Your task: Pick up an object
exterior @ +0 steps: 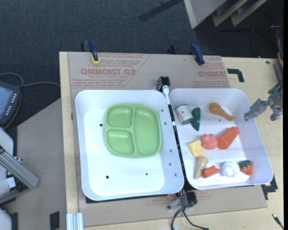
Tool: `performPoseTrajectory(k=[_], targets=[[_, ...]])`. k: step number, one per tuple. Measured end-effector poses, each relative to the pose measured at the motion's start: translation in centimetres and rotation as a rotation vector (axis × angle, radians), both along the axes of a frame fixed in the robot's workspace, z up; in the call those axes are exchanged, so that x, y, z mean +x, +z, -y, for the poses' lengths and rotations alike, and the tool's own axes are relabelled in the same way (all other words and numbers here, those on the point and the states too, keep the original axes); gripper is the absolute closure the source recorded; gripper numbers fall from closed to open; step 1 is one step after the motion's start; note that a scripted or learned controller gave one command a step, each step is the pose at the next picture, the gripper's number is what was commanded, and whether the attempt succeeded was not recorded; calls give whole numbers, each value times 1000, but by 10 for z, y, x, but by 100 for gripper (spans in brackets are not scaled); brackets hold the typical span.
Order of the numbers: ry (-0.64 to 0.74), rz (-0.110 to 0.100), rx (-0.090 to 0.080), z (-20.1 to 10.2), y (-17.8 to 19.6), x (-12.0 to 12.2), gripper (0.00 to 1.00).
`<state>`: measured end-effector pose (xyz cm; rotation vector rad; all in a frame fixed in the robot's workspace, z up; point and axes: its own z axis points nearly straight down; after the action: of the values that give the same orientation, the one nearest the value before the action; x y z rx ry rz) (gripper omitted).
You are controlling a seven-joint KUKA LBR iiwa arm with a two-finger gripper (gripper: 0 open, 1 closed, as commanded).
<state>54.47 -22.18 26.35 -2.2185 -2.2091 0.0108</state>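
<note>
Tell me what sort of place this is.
Probably a robotics lab test bench: two white bins clamped on a protected board, toy foods like a carrot, and a gripper at the right.

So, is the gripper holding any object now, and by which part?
Nothing is held. The gripper is at the right bin's right rim, with no object between its fingers; the toys lie in the bin.

Dark blue-grey carpet floor all around; brown-paper-covered bench board held by blue clamps; pale wooden furniture at upper right; even light.
</note>
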Motion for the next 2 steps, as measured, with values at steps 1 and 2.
performPoseTrajectory(k=[1, 2], targets=[[4, 13, -4, -1, 8, 2, 0], [4, 6, 0, -8, -52, -3, 0]])
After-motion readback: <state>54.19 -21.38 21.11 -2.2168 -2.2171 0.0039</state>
